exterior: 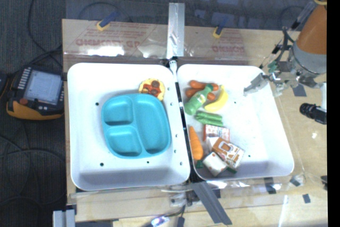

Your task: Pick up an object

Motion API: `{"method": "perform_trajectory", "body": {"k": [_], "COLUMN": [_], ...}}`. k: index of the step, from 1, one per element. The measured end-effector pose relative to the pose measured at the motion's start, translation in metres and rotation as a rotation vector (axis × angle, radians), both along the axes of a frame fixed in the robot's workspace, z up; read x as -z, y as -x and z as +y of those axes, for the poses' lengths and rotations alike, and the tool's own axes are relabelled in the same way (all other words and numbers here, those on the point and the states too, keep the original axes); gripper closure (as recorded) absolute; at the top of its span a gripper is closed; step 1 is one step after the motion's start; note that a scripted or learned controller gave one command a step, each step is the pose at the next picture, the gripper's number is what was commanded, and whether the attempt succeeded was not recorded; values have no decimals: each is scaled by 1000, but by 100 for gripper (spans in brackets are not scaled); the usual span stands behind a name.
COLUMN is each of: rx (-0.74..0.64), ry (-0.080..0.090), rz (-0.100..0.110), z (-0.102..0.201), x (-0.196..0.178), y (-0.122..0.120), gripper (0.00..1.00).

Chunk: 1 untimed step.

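The right bin holds a pile of toy food along its left side. In it are a green bottle, a yellow banana, a green pod, an orange carrot, a red packet and a brown-and-white carton. My gripper hangs over the bin's upper right corner, well right of the pile. Its fingers are spread, and it is open with nothing between them.
The left bin holds a blue divided plate and a small round pizza-like toy at its upper edge. A ridge separates the bins. A teach pendant lies on the floor at left.
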<state>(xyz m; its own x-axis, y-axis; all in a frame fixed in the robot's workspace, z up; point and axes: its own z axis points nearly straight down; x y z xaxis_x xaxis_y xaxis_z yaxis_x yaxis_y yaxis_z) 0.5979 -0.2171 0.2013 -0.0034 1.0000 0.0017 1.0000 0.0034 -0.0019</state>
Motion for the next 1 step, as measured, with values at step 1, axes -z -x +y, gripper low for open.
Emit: {"method": "perform_trajectory", "body": {"k": [1], "rx": [1], "ry": [4], "rz": [0], "z": [74], "x": [37], "y": [-70], "gripper": [0]}}
